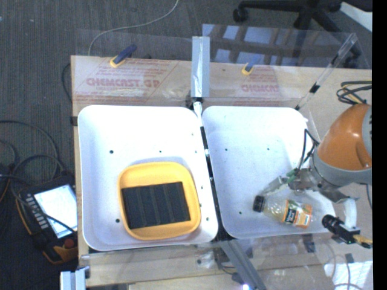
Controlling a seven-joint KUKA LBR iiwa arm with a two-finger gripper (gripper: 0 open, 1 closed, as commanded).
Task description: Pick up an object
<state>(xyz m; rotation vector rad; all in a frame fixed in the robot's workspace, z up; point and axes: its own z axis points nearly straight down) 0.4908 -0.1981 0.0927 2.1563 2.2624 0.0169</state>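
Note:
A small clear bottle (283, 210) with a black cap and an orange label lies on its side near the front of the right bin (254, 132). My gripper (289, 181) hangs just above and behind the bottle, below the arm's orange band (346, 142). I see nothing held in it. In the left bin (109, 132), a yellow tray-like object with a dark ribbed insert (158, 202) rests toward the front.
A grey divider post (200, 65) stands behind the seam between the bins. Clear panels and cables run along the bench's back and right side. A handheld pendant (51, 207) lies on the floor to the left.

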